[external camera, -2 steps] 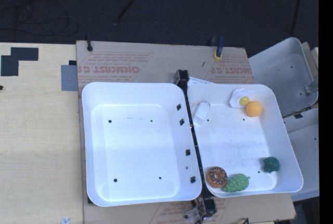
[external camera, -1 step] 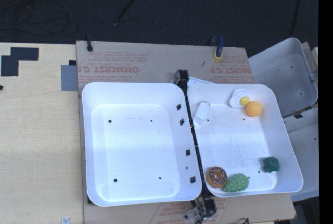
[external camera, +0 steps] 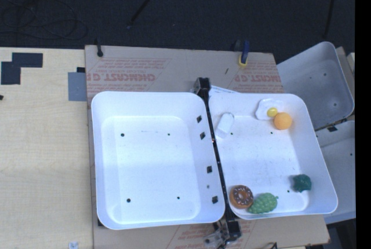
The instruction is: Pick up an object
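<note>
The right bin [external camera: 301, 172] holds several small objects. An orange ball [external camera: 283, 121] lies near its far right corner, touching a toy fried egg [external camera: 269, 110]. A pale white cup-like piece [external camera: 224, 123] rests by the far left wall. Along the near edge sit a chocolate donut [external camera: 240, 196] and a green bunch of grapes [external camera: 263, 203], side by side. A dark green broccoli piece [external camera: 301, 183] lies near the right wall.
The left bin [external camera: 104, 126] sits beside the right one, joined along a black clipped divider [external camera: 210, 149]. Both rest on a cardboard sheet [external camera: 145, 71] over a wooden bench. A grey metal plate [external camera: 316, 83] stands at the right.
</note>
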### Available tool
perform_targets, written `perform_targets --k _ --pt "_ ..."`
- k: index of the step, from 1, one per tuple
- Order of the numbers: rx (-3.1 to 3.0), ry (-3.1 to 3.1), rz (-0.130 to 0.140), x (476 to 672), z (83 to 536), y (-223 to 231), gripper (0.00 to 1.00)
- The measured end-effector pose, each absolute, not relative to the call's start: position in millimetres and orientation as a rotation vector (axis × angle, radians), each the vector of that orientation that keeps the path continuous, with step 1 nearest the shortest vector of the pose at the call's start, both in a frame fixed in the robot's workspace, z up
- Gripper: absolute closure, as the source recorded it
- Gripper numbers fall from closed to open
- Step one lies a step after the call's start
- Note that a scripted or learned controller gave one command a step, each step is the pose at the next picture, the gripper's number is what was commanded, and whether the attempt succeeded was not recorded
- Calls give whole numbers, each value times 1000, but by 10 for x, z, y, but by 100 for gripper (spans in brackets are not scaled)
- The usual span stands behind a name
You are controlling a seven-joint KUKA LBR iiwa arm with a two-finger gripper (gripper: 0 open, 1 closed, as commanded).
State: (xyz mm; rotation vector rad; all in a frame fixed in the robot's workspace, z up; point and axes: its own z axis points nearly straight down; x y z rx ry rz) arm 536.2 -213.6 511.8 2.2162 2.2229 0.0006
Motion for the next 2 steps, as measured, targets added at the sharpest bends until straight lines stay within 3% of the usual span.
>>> perform_targets --k 2 --pt "2222 2223 -1 4750 5328 -2127 0"
